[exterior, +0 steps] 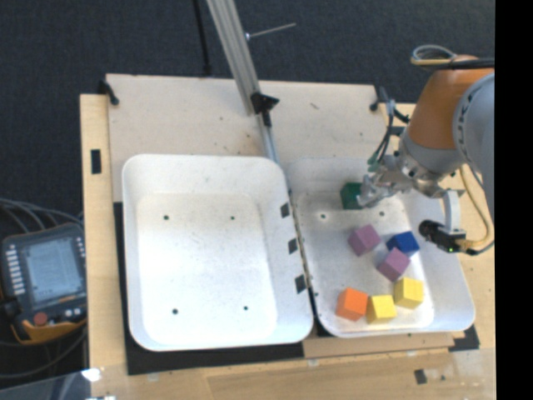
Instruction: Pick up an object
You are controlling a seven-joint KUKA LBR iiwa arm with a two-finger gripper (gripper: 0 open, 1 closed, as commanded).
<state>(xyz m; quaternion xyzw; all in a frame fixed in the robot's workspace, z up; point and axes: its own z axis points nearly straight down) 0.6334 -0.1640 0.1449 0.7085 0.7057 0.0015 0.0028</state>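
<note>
The right bin [326,223] holds several small blocks. A green block [350,195] lies near its back, and my gripper [371,188] hangs right beside it, at its right edge, partly covering it. Whether the two touch I cannot tell. Nearer the front lie a purple block [364,240], a blue block [404,242], a second purple block [393,264], two yellow blocks [409,292] [382,307] and an orange block [352,303].
The left bin [208,248] stands beside the right one, their rims meeting mid-bench. A slanted metal rail [237,48] rises from behind the bins. A black cable connector [441,236] hangs off the arm over the right bin's right side.
</note>
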